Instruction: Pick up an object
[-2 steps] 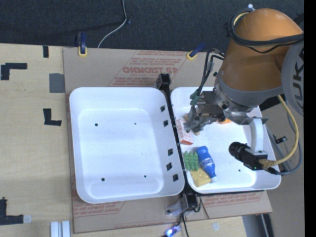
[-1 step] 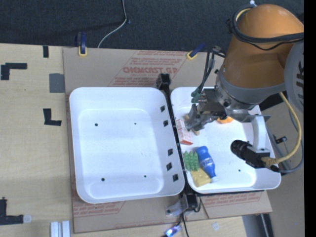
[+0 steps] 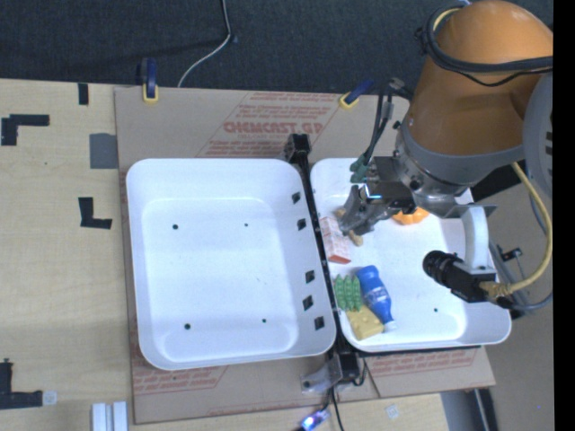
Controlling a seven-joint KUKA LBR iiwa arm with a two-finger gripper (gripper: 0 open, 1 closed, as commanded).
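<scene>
Where arm overhangs right bin | orange object half hidden

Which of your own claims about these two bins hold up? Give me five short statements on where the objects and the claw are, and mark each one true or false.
1. The blue bottle lies in the right bin. True.
2. The claw hangs over the left bin. False: it is over the right bin, near its left wall.
3. A green item lies right beside the blue bottle. True.
4. The orange piece sits in the left bin. False: it is in the right bin, by the arm.
5. The yellow item lies near the right bin's front edge. True.
</scene>
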